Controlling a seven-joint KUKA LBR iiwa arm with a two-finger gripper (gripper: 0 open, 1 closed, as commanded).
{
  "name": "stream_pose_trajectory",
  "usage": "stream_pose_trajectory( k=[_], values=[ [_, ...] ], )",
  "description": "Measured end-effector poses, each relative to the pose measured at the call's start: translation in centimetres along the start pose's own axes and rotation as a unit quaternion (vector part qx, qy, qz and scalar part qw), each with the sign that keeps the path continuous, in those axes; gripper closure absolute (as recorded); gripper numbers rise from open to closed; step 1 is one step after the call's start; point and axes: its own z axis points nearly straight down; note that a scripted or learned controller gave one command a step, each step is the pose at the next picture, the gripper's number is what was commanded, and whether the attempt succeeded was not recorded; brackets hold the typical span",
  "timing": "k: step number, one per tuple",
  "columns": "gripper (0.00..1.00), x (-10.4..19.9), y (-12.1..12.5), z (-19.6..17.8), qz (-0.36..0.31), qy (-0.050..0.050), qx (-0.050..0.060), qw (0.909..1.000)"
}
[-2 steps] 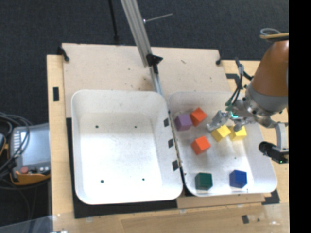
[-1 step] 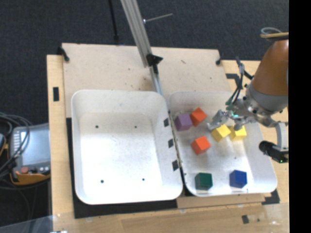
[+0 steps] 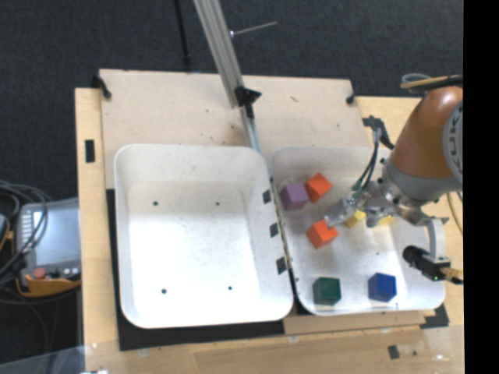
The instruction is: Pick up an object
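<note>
My gripper (image 3: 341, 215) hangs over the middle of the right bin (image 3: 405, 291), reaching in from the right. Its tip is just above and right of an orange cube (image 3: 321, 233); I cannot make out any contact between them. A yellow object (image 3: 355, 219) lies partly hidden beneath the gripper body. Further back in the same bin, a second orange cube (image 3: 317, 186) sits against a purple cube (image 3: 294, 195). Along the bin's front edge are a green cube (image 3: 327, 290) and a blue cube (image 3: 382, 286).
The left bin (image 3: 195, 232) sits beside the right one, sharing a middle wall with black clips. A slanted aluminium rail (image 3: 222, 45) rises behind the bins. A handheld control unit (image 3: 47, 244) with cables lies off the bench at far left.
</note>
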Motion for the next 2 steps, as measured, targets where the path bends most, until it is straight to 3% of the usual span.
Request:
stream_pose_trajectory(
  k=[1,2],
  values=[
    [0.00,-0.77,0.93,4.19,-0.001,0.003,-0.006,1.0000],
    [0.00,-0.97,1.28,3.75,0.001,-0.002,-0.014,0.9999]
  ],
)
